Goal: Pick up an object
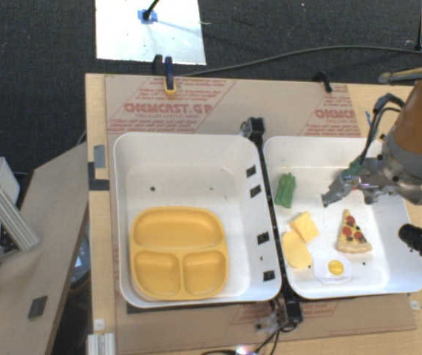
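We're hovering the hand (338, 192) w/ nothing visibly grasped, can't tell if released or clenched, pizza slice (353, 234) just below-right, pickle (285, 189) to its left—pick not yet done.

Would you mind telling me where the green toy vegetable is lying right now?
The green toy vegetable lies in the right-hand white bin, near its left wall, just above the two yellow cheese pieces and left of the gripper.

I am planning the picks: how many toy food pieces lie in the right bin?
5: green vegetable at upper left, two yellow cheese pieces below it, fried egg near the front, pizza slice at right. The arm may hide more.
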Tool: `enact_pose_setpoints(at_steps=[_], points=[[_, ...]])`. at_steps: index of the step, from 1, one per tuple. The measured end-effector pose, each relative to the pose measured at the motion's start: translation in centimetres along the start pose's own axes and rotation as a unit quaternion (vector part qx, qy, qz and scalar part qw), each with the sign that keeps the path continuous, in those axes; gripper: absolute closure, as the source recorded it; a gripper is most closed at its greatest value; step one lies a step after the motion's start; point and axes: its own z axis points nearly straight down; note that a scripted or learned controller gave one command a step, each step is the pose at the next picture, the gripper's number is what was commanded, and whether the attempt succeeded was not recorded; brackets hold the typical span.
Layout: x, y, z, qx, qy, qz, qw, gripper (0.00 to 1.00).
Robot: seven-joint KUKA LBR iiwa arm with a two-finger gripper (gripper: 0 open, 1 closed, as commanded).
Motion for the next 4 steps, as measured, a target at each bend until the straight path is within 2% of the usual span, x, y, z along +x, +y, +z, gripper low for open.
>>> enact_pose_setpoints(at_steps=[1, 3, 4], points=[[0.0, 0.2, -0.5, -0.005, -0.001, -0.001, 1.0, 0.0], [-0.8, 0.4, 11.8, -0.003, 0.0, 0.001, 1.0, 0.0], [-0.7, 0.7, 14.8, -0.006, 0.001, 0.0, 1.0, 0.0]])
